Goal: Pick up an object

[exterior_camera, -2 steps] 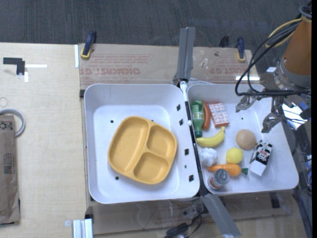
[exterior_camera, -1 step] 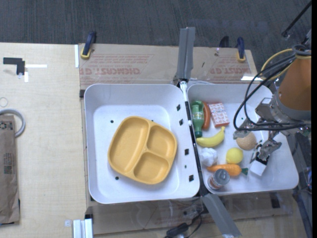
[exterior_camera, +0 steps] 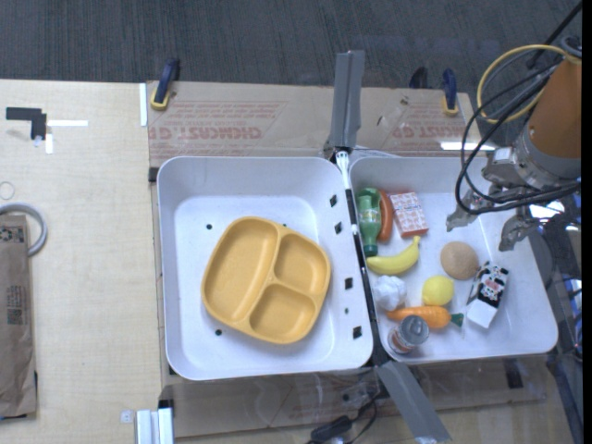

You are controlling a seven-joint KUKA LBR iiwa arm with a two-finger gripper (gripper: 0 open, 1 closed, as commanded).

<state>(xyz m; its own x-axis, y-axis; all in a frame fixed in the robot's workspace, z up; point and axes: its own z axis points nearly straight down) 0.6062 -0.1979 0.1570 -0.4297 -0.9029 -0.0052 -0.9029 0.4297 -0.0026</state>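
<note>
From the camera above the bench, two shallow white bins sit side by side; the left bin [exterior_camera: 176,248] holds a yellow divided plate [exterior_camera: 266,279] with three compartments, lying flat and a little askew near the bin's middle; the right bin [exterior_camera: 536,336] holds a cluster of small things. Along that bin's left wall stands a green bottle [exterior_camera: 368,218], with a slim orange-red item just beside it on its right that is too narrow to name; next to these lies a small red-and-white box [exterior_camera: 408,214] near the far wall; a banana [exterior_camera: 395,260] curves below the bottle and the box, its tip rising toward the bin's centre; beneath it sits a crumpled white lump [exterior_camera: 389,291], and right of that a lemon [exterior_camera: 438,290]; a round tan ball-like fruit [exterior_camera: 459,260] lies just above and right of the lemon; a carrot [exterior_camera: 427,317] lies along the near side, touching a small round tin or jar [exterior_camera: 408,335] at the near wall; a small white carton with black patches [exterior_camera: 487,294] lies tilted toward the right wall. The grey arm with its orange band [exterior_camera: 561,109] comes in from the right, yellow and black cables looping over it; the gripper [exterior_camera: 483,227] hangs above the right bin's far right part, over the tan fruit and the carton, its two fingers [exterior_camera: 458,218] spread apart with nothing between them; none of the things in the bin is lifted.
</note>
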